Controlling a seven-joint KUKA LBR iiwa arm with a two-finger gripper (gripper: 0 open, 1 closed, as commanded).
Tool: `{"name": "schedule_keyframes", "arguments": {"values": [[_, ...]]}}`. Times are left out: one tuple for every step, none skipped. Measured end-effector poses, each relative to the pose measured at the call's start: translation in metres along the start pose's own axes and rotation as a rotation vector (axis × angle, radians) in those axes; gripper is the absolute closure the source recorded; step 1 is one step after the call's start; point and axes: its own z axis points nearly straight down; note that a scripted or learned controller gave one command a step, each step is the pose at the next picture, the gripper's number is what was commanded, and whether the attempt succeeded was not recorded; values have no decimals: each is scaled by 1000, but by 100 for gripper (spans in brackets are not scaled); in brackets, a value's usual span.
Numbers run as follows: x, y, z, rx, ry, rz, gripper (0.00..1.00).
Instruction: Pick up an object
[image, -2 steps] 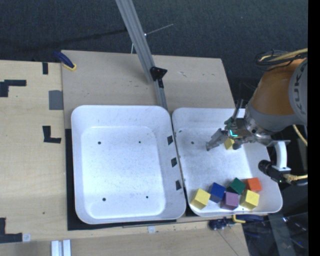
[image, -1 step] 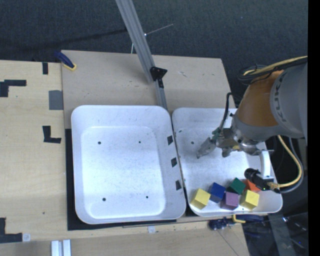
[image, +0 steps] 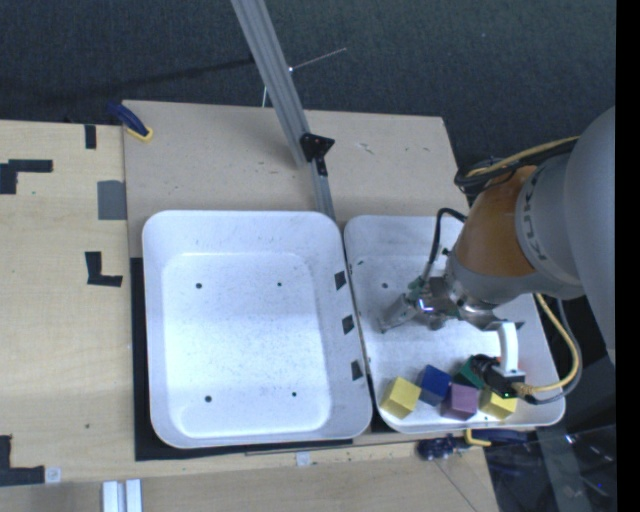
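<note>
Four small blocks sit at the near edge of the right bin (image: 395, 240): yellow block (image: 401, 397), blue block (image: 435, 382), purple block (image: 462, 400), another yellow (image: 497, 405) (partly hidden). My gripper (image: 392, 318) hovers above them, fingers apart, holding nothing.

Gripper (image: 400, 315) low in right bin (image: 400, 240), blocks (image: 434, 384) nearby
</note>
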Motion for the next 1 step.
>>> {"name": "schedule_keyframes", "arguments": {"values": [[1,1,-13,-4,1,-1,100]]}}
